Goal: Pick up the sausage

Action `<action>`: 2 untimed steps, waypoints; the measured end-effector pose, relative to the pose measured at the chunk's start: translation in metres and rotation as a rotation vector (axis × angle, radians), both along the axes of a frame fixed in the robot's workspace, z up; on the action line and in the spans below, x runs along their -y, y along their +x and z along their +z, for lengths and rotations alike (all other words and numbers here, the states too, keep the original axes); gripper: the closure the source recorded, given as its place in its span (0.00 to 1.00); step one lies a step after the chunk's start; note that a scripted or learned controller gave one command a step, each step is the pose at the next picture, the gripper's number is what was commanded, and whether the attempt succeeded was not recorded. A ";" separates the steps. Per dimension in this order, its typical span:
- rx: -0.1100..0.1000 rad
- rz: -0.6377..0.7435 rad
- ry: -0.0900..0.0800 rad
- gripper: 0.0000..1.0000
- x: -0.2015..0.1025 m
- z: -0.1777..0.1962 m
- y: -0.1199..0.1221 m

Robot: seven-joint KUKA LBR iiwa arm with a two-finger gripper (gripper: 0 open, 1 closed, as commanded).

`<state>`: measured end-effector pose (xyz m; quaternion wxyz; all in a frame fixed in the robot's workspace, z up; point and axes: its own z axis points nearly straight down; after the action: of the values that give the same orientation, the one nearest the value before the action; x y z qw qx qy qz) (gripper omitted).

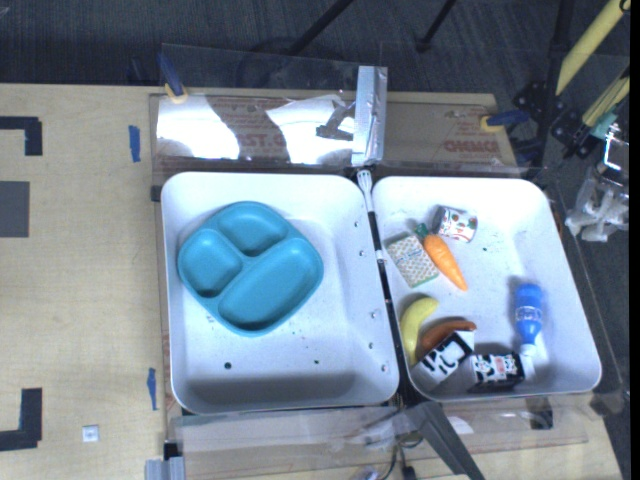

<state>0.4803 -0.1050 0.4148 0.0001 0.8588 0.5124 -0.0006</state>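
Two black-and-white cartons (497, 368) lie at the near edge of the right bin (570, 298), and just behind them the brown sausage (447, 330) rests curved across the yellow banana (413, 320), touching it. From the gripper (597, 211), which hangs at the right edge of the view just outside this bin's far corner, the sausage is well apart, to the left and nearer to the camera, with the blue bottle (528, 318) between them; whether the gripper is spread or closed I cannot tell. An orange carrot (445, 260) lies farther back, and the left bin (190, 368) holds a blue divided plate (250, 265)
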 end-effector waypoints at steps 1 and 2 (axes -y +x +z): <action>-0.001 0.220 0.001 1.00 0.053 -0.183 -0.001; 0.007 0.269 0.001 1.00 0.010 -0.328 0.001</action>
<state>0.4813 -0.1154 0.0872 0.0016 0.7824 0.6227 0.0027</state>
